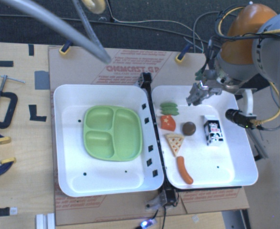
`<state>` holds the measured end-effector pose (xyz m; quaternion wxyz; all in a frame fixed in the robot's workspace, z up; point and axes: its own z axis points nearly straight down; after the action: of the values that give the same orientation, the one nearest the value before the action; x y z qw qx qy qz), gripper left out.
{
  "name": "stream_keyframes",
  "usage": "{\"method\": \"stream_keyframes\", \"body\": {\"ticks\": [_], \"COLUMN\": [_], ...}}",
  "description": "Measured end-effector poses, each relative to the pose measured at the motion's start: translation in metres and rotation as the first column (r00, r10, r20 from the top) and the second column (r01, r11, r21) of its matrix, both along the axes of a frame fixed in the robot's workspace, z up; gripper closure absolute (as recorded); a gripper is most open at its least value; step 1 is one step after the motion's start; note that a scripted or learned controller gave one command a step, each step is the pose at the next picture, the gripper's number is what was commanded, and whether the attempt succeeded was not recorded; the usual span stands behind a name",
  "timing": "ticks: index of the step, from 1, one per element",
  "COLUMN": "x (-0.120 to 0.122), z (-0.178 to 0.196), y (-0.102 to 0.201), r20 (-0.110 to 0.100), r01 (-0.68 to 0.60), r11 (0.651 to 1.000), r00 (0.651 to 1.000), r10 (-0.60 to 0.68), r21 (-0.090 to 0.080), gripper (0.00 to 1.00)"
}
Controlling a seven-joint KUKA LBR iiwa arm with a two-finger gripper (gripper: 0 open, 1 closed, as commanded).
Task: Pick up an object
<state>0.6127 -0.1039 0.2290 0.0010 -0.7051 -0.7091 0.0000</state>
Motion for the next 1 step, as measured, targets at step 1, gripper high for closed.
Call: {"method": "stream_keyframes", "body": {"ticks": [1], "x": [-0.0121], "z": [-0.0010], "y": [0.0465], "r20": [-0.001], "r01": [0.000], "r11": [1.000], "r00": [1.000], "r10": [0.000], "r21": [0.000], "gripper": [1.00]}}
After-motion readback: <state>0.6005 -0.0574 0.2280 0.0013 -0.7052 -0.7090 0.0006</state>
